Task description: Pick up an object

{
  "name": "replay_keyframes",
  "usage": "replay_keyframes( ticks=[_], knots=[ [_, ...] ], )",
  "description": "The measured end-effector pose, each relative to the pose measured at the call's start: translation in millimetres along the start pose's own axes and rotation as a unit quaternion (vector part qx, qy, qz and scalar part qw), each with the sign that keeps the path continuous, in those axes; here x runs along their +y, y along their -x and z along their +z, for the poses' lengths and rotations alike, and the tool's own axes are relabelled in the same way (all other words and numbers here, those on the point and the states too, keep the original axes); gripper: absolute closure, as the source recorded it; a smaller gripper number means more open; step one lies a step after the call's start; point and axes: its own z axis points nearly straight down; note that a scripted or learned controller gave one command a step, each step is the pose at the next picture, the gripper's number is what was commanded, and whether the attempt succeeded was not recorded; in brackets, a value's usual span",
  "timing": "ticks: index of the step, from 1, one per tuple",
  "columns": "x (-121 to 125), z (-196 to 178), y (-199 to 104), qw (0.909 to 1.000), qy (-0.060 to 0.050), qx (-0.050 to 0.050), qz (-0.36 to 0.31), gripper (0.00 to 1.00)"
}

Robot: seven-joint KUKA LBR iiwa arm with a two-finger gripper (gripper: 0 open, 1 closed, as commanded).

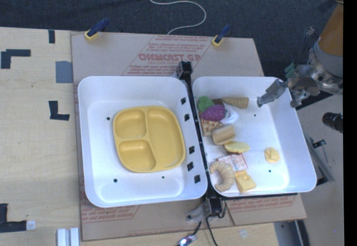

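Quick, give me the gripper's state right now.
Gripper: over the right bin's far right corner, nothing seen between its fingers; open or shut cannot be told.

- Toy foods lie loose along the right bin's left side, left of and below the gripper [271,94]: purple grapes [213,111], bread roll [223,135], croissant [223,175], cheese wedge [245,182].
- A small yellow piece [271,154] lies apart, directly below the gripper.

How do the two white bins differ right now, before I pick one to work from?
The left bin holds one large yellow divided plate; the right bin holds many small toy foods, such as purple grapes and a croissant. The gripper is above the right bin's far edge, well away from the left bin. Both are shallow and white.
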Motion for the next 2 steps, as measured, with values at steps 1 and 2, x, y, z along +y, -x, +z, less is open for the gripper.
replay_keyframes(
  ticks=[1,2],
  knots=[
    [2,-7,0,1.0,0.006,-0.001,-0.002,0.0],
    [10,53,-6,1.0,0.003,-0.001,-0.002,0.0]
  ],
)
